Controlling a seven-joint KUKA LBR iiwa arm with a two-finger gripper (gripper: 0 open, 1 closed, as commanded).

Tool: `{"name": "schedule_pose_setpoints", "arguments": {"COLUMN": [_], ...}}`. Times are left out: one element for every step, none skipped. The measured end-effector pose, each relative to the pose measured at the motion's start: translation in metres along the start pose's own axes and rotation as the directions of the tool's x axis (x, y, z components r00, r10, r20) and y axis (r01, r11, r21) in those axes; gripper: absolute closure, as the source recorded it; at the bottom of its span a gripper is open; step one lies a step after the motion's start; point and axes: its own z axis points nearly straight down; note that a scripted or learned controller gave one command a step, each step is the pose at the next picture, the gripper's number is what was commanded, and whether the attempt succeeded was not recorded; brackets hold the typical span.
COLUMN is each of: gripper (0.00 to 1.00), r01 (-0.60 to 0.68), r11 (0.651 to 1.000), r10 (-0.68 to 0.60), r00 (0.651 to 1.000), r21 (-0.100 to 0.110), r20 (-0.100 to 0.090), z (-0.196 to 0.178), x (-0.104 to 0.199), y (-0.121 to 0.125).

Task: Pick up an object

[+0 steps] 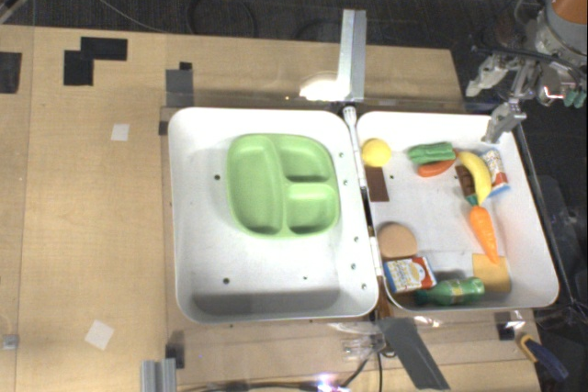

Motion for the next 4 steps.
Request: {"name": "schedule_pose_setpoints", "arguments": {"gripper": [0.0, 0.0, 0.0, 0.0], "r01": [0.085, 0.075, -0.016, -0.138], "r11": [0.996, 0.997, 1.0, 0.99], "r10": [-0.085, -0.075, 0.016, 0.138], "r00": [0.996, 0.997, 1.0, 0.99], "r21": [-0.005, 0.001, 0.001, 0.004], "r20": [-0.013, 0.001, 0.001, 0.016], "z": [0.172, 0.191, 0.189, 0.187], "x": [0.002, 0.061, 0.133, 0.167], "y": [-0.035, -0.036, -0.037, -0.03]}}
